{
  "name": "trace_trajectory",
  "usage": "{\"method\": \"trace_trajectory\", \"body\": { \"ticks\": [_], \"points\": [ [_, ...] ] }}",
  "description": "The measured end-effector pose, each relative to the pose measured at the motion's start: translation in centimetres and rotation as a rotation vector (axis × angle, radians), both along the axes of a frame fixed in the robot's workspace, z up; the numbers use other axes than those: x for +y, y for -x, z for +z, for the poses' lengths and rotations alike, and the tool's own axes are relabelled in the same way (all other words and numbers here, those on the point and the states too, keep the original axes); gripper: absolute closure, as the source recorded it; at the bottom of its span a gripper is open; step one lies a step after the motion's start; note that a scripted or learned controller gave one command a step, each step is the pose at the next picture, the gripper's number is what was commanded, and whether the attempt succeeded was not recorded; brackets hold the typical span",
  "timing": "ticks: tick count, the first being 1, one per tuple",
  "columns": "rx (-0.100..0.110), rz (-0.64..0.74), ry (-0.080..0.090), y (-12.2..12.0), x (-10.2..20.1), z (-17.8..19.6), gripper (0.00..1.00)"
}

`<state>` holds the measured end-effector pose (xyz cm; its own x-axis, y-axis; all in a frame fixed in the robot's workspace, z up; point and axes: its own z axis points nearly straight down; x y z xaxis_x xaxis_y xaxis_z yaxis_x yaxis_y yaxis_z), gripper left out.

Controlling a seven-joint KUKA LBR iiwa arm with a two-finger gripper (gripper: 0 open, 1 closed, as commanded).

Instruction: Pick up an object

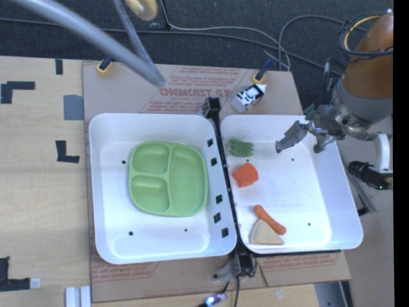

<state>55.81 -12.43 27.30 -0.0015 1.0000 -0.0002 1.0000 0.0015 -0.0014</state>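
In the right bin (pixel 332 190) lie a green leafy piece (pixel 241 148), a red-orange chunk (pixel 245 174), an orange carrot (pixel 270 219) and a beige wedge (pixel 265 235) touching the carrot's lower end. My gripper (pixel 301 142) hangs over the bin's upper right part, to the right of the green piece and apart from it. Its two dark fingers are spread open, with nothing between them. The arm's grey wrist and orange band (pixel 377 37) rise at the right edge.
The left bin (pixel 102 171) holds a green divided plate (pixel 169 178). A black divider (pixel 220 171) with clips runs between the bins. A small black-and-white item (pixel 249 95) sits on the cardboard behind them. Cables trail across the dark floor at the back.
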Motion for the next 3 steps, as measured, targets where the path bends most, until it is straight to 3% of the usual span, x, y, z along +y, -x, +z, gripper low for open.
{"method": "trace_trajectory", "body": {
  "ticks": [3],
  "points": [
    [0.007,-0.001,-0.001,-0.1,-0.5,-16.3,0.0]
  ]
}}
